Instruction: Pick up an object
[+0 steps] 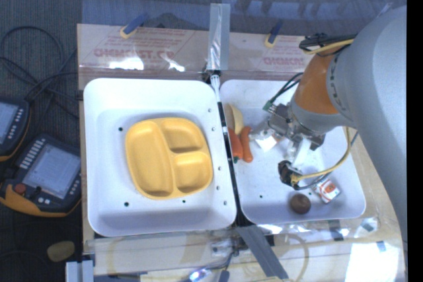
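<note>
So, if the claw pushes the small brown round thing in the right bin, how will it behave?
The brown ball looks round, so it would probably roll rather than slide on the smooth floor of the right bin. It is small, so likely light. It lies close to the small red and white carton, which it may bump.

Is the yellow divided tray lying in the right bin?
No, the yellow tray lies in the left bin, beside the right bin.
</note>
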### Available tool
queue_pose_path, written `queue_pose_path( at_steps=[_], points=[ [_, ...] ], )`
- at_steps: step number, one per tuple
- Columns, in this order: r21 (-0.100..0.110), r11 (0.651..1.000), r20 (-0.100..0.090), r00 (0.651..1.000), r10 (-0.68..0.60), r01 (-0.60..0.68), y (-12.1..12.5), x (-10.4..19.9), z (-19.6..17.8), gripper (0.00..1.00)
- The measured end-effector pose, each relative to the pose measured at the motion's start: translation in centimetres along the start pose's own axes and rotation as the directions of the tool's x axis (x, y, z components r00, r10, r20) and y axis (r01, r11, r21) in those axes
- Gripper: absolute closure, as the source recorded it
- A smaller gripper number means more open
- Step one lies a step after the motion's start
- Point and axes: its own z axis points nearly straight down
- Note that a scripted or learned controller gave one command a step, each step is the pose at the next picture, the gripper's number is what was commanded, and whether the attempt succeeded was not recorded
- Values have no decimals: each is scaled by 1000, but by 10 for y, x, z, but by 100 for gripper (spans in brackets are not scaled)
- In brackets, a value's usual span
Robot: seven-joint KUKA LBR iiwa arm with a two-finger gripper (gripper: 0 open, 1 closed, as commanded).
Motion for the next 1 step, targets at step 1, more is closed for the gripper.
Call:
queue_pose_path(
  at_steps=[1],
  points=[
    [2,872,5,872,490,-490,7,-10,1,0]
  ],
)
